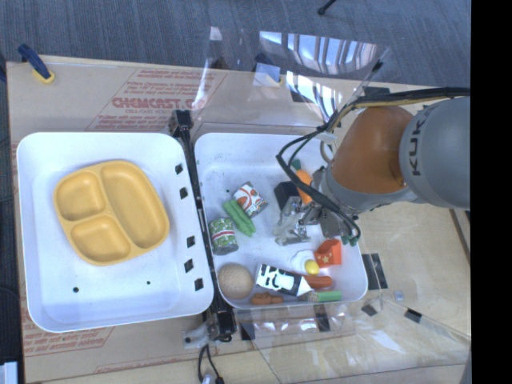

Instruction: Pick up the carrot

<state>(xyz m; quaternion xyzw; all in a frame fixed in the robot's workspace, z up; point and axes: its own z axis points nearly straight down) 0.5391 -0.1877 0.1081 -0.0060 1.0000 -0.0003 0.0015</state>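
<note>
The gripper (294, 224) hangs low in the right bin (210, 152), its finger state impossible to tell. The carrot (301, 174) lies at its 12 o'clock, beside the arm (376, 160).

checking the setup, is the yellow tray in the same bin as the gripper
No, the yellow tray lies in the left bin, while the gripper is over the right bin.

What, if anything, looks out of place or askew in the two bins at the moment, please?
Nothing looks spilled or damaged. The toy foods lie jumbled in the right bin, while the yellow divided plate sits tilted in the left bin.
</note>
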